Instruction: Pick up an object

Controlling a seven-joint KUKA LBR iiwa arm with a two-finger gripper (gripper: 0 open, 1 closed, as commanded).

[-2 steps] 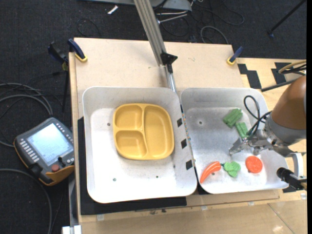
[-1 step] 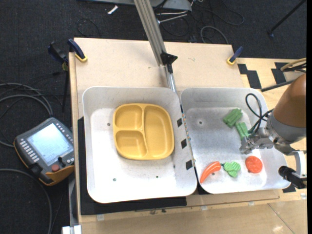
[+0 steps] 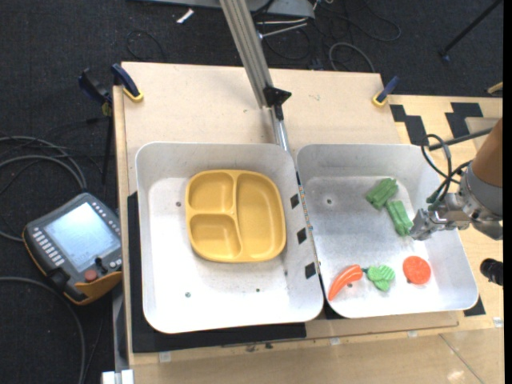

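Camera view: green toy point(image 3: 398, 217) beside pincer point(image 3: 419, 229).

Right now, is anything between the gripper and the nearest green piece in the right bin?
Nothing visible. The gripper sits right at the lower end of the long green piece in the right bin; the other toys lie apart, lower in that bin.
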